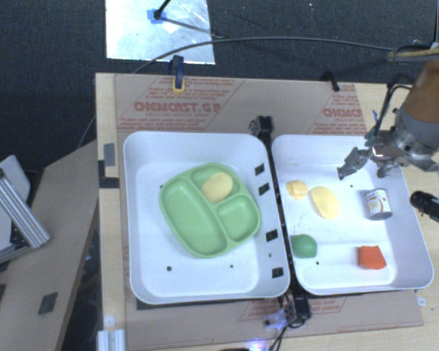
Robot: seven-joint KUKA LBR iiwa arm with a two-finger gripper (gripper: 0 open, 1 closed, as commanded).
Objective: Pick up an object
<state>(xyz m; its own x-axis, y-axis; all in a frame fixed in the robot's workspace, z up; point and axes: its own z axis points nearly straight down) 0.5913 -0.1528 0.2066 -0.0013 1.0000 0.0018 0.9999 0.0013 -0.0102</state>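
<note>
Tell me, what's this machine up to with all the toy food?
A robot arm reaches in over the right bin, its tool hovering above the bin floor with nothing visibly held. Below it lie two yellow pieces, a small can, a green ball and an orange block. The left bin holds a green divided plate with a yellow item on it.

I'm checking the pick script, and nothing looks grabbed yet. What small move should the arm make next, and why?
Probably a short move down and toward the camera, to bring the gripper over the small can. The gripper hangs above the right bin with nothing between its fingers, and the can lies nearest, apart from the other items.
</note>
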